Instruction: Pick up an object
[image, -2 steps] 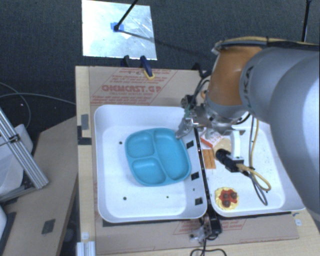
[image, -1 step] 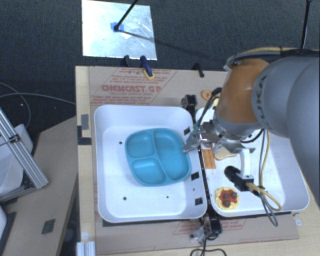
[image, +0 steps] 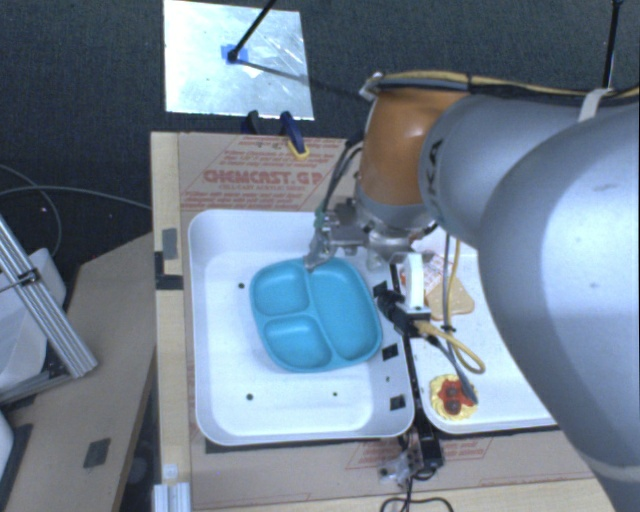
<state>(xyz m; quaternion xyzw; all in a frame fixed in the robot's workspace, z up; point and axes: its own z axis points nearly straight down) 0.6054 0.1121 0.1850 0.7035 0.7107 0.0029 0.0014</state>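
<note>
A blue three-compartment plate (image: 315, 315) lies flat in the middle of the left white bin (image: 225, 400). My gripper (image: 322, 248) hangs low over the plate's far rim, close to it or touching it. The grey arm with its orange band comes in from the right and hides much of the right bin. I see nothing lifted off the bin floor.
The right bin (image: 500, 415) holds a tan flat piece (image: 452, 296), a small yellow round with red bits (image: 452, 394) near the front edge, and a white and red item (image: 413, 276) by the dividing wall. Brown cardboard (image: 250, 175) lies behind the bins.
</note>
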